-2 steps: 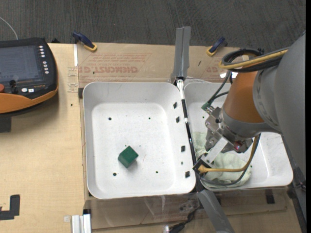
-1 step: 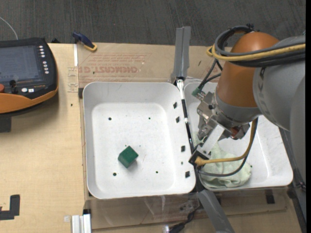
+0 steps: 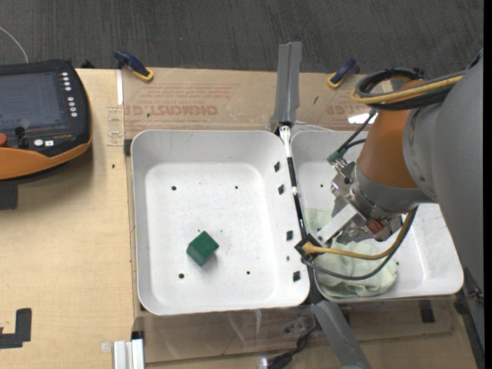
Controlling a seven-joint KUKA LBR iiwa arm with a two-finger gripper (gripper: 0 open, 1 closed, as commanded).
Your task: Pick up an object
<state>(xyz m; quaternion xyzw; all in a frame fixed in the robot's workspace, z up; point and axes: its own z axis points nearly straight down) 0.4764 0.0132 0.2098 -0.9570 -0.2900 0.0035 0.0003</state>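
Two white bins (image 3: 146, 206), one green block (image 3: 203, 248), one pale cloth (image 3: 361, 271)

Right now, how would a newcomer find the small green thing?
Start at the left bin of the two white ones. On its floor, toward the near left, sits a small green block, lying apart from the walls. The pale cloth lies in the right bin, under the arm.

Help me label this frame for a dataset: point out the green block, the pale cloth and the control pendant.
green block (image 3: 203, 248): camera view, on its top face, in the left bin.
pale cloth (image 3: 360, 277): camera view, on its bunched folds in the right bin.
control pendant (image 3: 34, 114): camera view, on its dark screen.
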